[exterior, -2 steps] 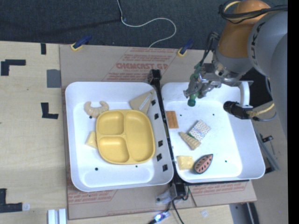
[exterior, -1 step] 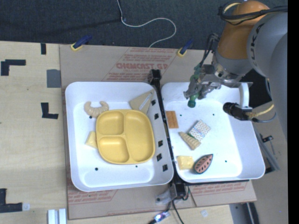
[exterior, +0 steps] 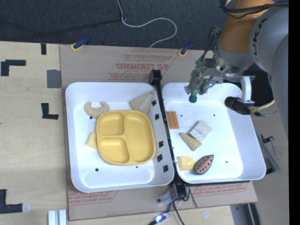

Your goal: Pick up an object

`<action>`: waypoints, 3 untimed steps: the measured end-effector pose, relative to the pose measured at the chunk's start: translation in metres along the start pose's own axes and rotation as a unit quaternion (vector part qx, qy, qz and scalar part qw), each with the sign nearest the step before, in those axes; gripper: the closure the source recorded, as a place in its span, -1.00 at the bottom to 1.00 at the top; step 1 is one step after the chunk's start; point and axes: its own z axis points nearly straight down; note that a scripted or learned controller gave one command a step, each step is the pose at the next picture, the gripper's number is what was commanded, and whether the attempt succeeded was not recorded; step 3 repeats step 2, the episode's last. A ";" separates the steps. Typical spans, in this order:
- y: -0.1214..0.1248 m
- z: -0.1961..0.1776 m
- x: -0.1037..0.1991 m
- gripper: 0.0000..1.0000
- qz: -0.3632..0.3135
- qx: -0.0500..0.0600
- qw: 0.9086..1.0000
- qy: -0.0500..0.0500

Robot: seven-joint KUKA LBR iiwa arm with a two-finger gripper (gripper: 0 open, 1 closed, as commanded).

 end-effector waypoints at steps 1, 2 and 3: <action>-0.006 0.021 -0.001 1.00 0.000 0.002 1.000 -0.001; -0.005 0.017 -0.005 1.00 0.000 0.001 1.000 -0.001; -0.005 0.017 -0.005 1.00 0.000 0.001 1.000 -0.001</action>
